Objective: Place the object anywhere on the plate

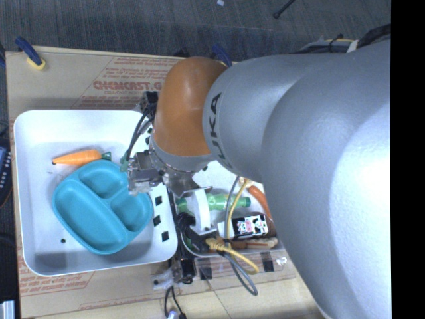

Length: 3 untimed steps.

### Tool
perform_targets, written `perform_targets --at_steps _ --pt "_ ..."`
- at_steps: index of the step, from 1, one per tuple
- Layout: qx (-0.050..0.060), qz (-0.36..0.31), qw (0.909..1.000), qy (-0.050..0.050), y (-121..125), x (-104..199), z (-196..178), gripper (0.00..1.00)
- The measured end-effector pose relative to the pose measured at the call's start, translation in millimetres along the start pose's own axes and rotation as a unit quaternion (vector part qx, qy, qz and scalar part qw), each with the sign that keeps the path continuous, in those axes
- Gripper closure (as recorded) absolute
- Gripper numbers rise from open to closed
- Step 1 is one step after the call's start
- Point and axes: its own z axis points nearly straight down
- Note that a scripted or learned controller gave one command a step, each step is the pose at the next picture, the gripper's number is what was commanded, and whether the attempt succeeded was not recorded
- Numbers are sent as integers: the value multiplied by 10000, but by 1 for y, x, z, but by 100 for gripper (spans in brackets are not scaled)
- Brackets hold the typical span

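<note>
Just arm (279, 131) above blue plate (99, 208), carrot (76, 157).

Two blue clamps (30, 53) on far edge of cardboard-covered bench (99, 78). Right bin: green bottle (222, 200), orange item (257, 195) beside it, small black-and-white carton (251, 226) near front edge. Dark carpet (133, 12) beyond bench.

Carrot (77, 157) behind plate (99, 208) in left bin (33, 178)
</note>
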Motion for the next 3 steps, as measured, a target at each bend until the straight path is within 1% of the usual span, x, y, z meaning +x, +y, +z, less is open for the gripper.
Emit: perform_targets --at_steps 1,2,3 --pt "1 -1 10000 -2 0 0 0 0" --pt "27 -36 10000 3 0 1 -9 100" --pt "28 -38 10000 2 0 1 -9 0"
